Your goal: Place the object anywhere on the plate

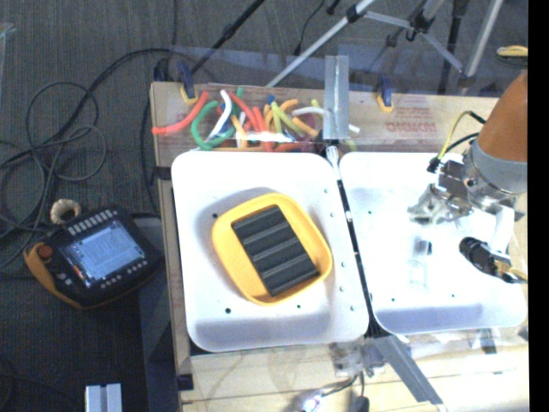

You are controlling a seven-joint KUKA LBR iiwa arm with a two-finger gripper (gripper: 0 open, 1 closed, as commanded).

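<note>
The yellow plate (pixel 271 249) lies in the left bin (pixel 197 316), carrying a dark ribbed insert (pixel 276 249); its surface faces up, free to receive a part. The gripper (pixel 446 197) hangs over the far side of the right bin (pixel 446 316), reaching in from the right. Whether it is apart or together cannot be told. The object cannot be identified with certainty: a small faint item (pixel 421 249) lies on the right bin floor, just near of the gripper. Judged status: transfer not yet done.

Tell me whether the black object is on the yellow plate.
On it. The black object lies flat inside the yellow plate, in the left bin.
</note>
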